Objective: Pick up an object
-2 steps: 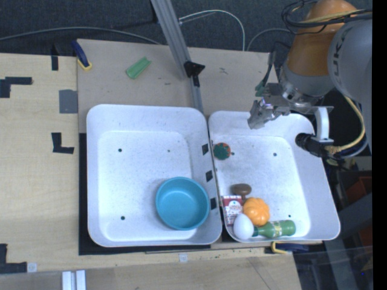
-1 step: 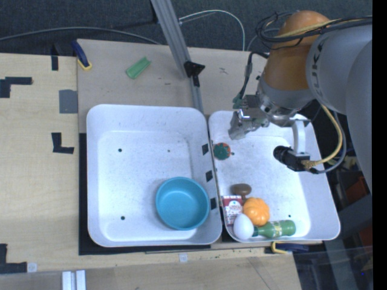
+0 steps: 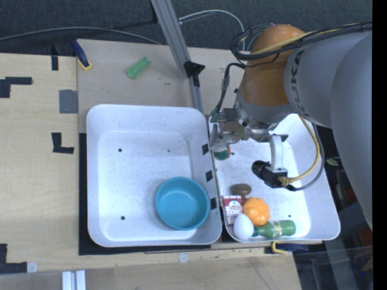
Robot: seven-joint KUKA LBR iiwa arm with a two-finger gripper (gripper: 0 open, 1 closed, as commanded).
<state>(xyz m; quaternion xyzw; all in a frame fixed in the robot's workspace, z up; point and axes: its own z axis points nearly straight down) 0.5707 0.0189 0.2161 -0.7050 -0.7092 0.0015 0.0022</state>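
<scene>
- Leftmost, on the bare worktop [image 3: 36, 180], a green block [image 3: 138, 67] lies well apart from both bins, up near the far edge.
- Next, the left bin [image 3: 103, 162] holds a blue bowl [image 3: 182, 203], sitting in its near right corner close to the wall shared with the other bin.
- Then the gripper [image 3: 221, 147] hangs over the far left corner of the right bin [image 3: 320, 222], just beside that shared wall; something small and teal shows at its tip, too blurred to name, and I cannot tell whether the jaws are spread or pressed together.
- Candidate objects cluster at the right bin's near edge: a small red-and-white carton [image 3: 231, 209], a brown piece [image 3: 241, 190], an orange [image 3: 256, 211], a white egg [image 3: 243, 227] and a green bottle [image 3: 280, 228], mostly touching one another.
- Risk, as I judge it: the cluster is tightly packed, so a descent there could nudge neighbours or close on two things; near the wall, the jaws could strike the rim.
- Hidden: the arm's bulk covers the right bin's far side.
</scene>
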